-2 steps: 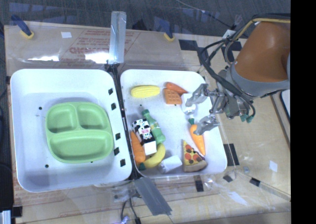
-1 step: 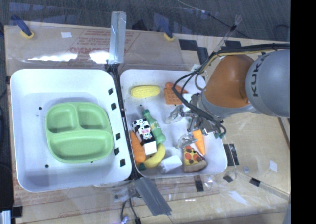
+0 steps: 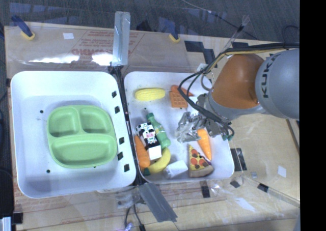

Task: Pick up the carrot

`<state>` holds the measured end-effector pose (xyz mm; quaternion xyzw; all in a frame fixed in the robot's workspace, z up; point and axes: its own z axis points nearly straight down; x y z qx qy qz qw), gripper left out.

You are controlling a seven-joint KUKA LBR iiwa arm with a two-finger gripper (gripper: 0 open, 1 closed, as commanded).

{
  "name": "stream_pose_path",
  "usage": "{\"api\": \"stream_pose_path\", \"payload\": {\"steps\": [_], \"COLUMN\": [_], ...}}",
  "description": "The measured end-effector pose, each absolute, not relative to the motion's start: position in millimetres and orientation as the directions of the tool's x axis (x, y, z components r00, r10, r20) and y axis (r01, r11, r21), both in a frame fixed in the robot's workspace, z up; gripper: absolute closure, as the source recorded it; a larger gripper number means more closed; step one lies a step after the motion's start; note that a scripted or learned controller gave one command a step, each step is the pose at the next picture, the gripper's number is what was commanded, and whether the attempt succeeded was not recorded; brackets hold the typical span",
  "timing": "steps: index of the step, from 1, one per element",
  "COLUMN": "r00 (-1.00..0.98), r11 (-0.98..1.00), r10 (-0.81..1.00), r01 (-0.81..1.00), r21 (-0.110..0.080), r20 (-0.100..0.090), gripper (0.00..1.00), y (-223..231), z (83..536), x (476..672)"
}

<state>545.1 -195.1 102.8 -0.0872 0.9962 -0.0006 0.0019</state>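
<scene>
The tool (image 3: 196, 131) is hanging low inside the right bin (image 3: 224, 166), and the carrot (image 3: 205, 144) is lying right against it, just far of the pizza slice (image 3: 197, 161). I cannot tell how the tool is set. Judging by that, the lift is not yet done.

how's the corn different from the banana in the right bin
The corn lies near the bin's far wall, on bare floor by itself; the banana lies near the front wall, crowded among other toys. The corn is a straight stub; the banana curves. The corn is paler yellow and shows whole; the banana is partly covered by the milk carton. Both are yellow toy foods.
</scene>
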Motion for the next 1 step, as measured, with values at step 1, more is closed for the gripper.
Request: {"api": "stream_pose_path", "payload": {"steps": [1], "r00": [-0.97], "r11": [0.97], "r10": [0.242], "r01": [0.242], "r21": [0.0], "r20": [-0.005], "gripper": [1.0], "y": [-170.2], "z": [145.0], "x": [530.1]}}
